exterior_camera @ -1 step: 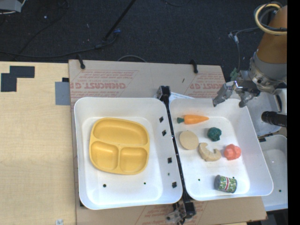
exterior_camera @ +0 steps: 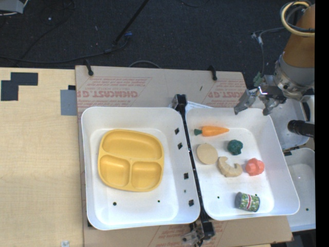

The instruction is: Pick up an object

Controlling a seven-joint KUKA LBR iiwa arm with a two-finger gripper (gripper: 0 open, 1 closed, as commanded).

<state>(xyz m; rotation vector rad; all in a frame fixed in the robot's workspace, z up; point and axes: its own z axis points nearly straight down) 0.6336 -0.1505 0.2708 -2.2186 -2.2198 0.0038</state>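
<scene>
My gripper (exterior_camera: 255,105) hangs above the far right corner of the right bin (exterior_camera: 277,153), its two fingers spread open with nothing between them. Below it in that bin lie an orange carrot (exterior_camera: 214,130), a dark green broccoli piece (exterior_camera: 235,147), a tan round cookie (exterior_camera: 207,154), a beige bitten piece (exterior_camera: 229,168), a red-pink strawberry-like object (exterior_camera: 254,166) and a small green and white can (exterior_camera: 248,201) on its side. The carrot is the nearest object to the gripper, down and to its left.
The left bin (exterior_camera: 92,138) holds a yellow divided plate (exterior_camera: 131,159). A black divider (exterior_camera: 187,158) runs between the bins. Cardboard lies under both bins, and cables trail over the dark floor behind. A black part (exterior_camera: 303,127) juts in at the right edge.
</scene>
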